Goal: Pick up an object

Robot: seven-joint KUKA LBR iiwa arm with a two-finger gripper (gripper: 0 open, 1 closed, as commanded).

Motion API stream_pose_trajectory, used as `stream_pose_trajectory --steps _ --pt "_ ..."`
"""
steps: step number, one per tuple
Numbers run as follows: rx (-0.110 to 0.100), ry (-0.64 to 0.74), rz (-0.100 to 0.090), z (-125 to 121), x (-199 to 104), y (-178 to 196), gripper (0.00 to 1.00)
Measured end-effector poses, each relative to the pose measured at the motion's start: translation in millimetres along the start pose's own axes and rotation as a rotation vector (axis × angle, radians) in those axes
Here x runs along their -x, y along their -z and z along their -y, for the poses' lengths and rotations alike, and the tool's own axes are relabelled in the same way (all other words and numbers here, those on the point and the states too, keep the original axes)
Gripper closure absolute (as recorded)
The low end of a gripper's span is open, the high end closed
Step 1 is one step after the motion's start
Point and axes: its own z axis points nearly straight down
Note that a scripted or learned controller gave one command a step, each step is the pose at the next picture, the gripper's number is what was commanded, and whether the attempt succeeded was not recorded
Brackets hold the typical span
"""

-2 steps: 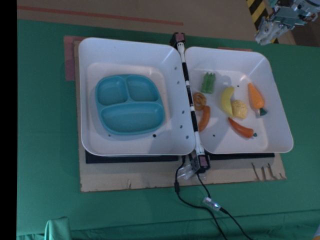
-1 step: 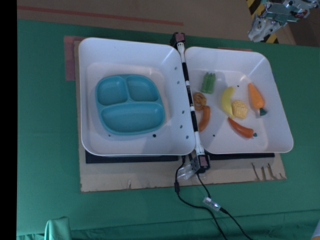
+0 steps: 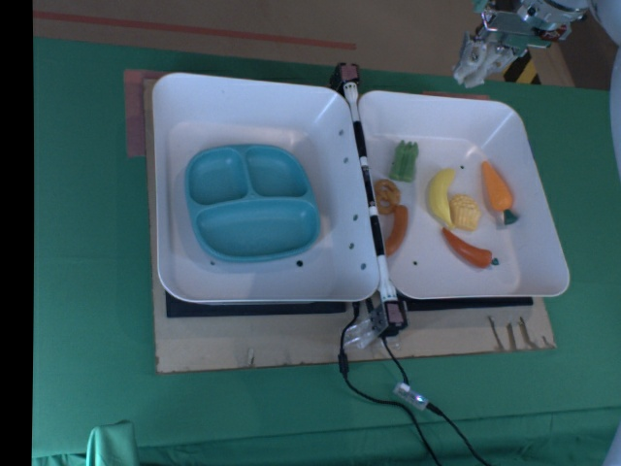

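From where I'm driving, the right-hand bin (image 3: 543,270) holds all the toy food, and my gripper (image 3: 482,61) hangs at the upper right of the frame, just past that bin's top edge (can't tell its opening from here). The banana (image 3: 441,194) lies down-left of it mid-bin, long axis running roughly top-to-bottom, with the corn (image 3: 465,212) touching its lower right side.
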Motion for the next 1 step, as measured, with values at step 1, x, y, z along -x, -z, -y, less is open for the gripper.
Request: stream_pose_trajectory --steps 1 --pt "0.003 -0.001 0.002 -8.7 45.0 -13.6 1.0"
